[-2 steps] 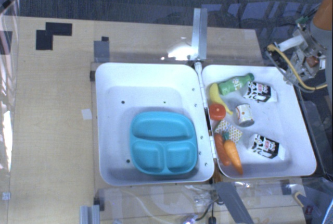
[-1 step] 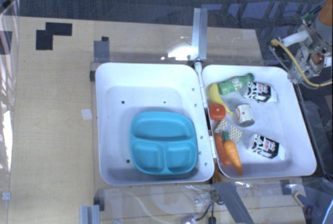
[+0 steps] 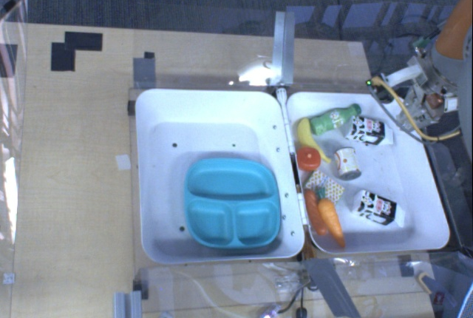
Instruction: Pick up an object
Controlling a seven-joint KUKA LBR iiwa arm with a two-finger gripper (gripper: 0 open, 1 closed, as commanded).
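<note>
Surface: pale wooden surface [image 3: 81,161] on dark carpet, bearing two shallow white bins set edge to edge so that one reach serves both.
Left bin [image 3: 159,109]: one blue divided tray [image 3: 233,202], lying flat near the front wall.
Right bin [image 3: 421,183]: the candidate objects, crowded toward the shared wall: green bottle [image 3: 334,119] on its side, banana [image 3: 307,135], small can [image 3: 346,162], red-topped item [image 3: 309,158], carrot [image 3: 329,219].
Cartons: upper cow-print carton [image 3: 367,131] touches the bottle; lower cow-print carton [image 3: 377,207] lies apart, with bare floor around it, and is probably the easiest pick.
Arm: grey arm [image 3: 454,35] enters from the far right corner.
Claw [image 3: 429,98]: above the right bin's far right rim, clear of every object; whether it is open or closed cannot be told.
Task stage: judged to be approach; nothing grasped.
</note>
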